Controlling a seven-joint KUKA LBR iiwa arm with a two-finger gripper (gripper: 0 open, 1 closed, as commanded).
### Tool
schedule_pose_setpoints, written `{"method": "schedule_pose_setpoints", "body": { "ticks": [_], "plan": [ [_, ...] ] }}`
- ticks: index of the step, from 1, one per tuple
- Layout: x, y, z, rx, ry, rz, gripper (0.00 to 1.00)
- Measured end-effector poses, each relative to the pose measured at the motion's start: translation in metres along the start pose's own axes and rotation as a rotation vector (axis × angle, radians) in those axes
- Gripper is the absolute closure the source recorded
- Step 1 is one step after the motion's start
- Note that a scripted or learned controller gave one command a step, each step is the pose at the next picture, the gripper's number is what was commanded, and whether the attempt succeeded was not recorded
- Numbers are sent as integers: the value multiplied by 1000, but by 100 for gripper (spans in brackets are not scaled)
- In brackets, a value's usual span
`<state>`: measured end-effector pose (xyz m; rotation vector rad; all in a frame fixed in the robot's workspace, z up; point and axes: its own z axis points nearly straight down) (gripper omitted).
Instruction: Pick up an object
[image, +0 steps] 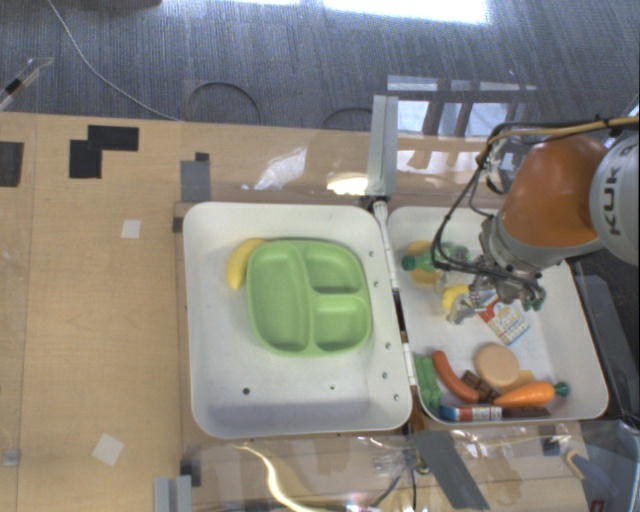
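The gripper hangs low in the right bin, right by a small yellow toy. I cannot tell if it is open or closed. It looks like the reaching step. Next it needs to pinch the toy and lift straight up.

A robot lab: taped bench, white bins, cables.

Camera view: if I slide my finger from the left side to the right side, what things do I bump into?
Banana → green tray → red sausage → tan round thing → orange carrot.
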<state>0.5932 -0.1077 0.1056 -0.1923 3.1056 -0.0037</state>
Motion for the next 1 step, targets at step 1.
{"method": "schedule_pose_setpoints", "body": {
  "ticks": [1],
  "plan": [
    [-35,-21,-184,-2,12,-267,100]
  ]
}}
